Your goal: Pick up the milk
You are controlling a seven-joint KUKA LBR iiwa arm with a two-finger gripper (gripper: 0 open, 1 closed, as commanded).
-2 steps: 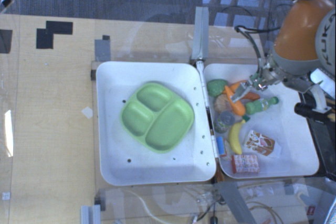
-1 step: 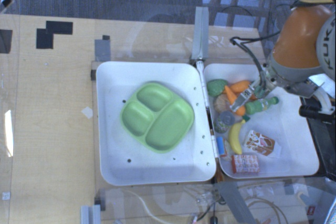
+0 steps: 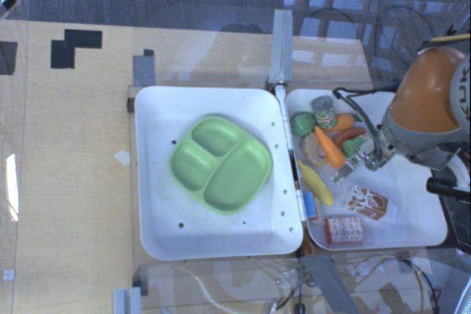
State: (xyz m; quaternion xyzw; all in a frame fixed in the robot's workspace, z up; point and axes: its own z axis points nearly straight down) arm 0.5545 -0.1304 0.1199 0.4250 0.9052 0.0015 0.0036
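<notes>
Nearest us lies a red printed cardboard box [image 3: 344,229]; just beyond it the milk, a small white-and-brown carton [image 3: 366,202], lies flat in the right white plastic bin [image 3: 419,232]. We judge it light, stiff and slightly slick, best pinched across its narrow sides. Our gripper [image 3: 353,162] hovers near the orange plastic carrot [image 3: 329,148]; its opening we cannot tell.

The arm [image 3: 430,103] is seen reaching in from the right edge of the view, its orange band lying broad and rounded above the wrist. Below the band a grey wrist section is turned leftward and downward. The gripper [image 3: 352,164] is carried at the end of it, pointed down and to the left. Its two metal fingers [image 3: 343,173] are held a little apart, and nothing is seen between them.
</notes>
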